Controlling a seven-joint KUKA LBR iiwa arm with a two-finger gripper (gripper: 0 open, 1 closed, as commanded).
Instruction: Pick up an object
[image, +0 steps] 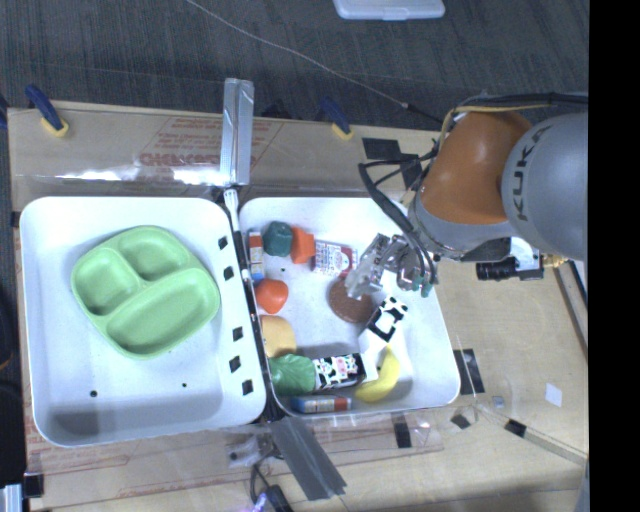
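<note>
Pincer (368, 275) hovers at the brown disc (349, 303), grip unreadable; it may skid off that flat disc, nudging the banana (383, 378) below.

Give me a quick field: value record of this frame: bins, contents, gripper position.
left bin: holds a green divided plate
right bin: holds the loose items
along right bin's left wall: orange ball, yellow item, green item
right bin, near edge: banana, cow-print carton
right bin, centre: brown round item
gripper: over the right bin, just above the brown round item
grasp: cannot tell; nothing visibly between the fingers
arm: reaches in from the right
</note>
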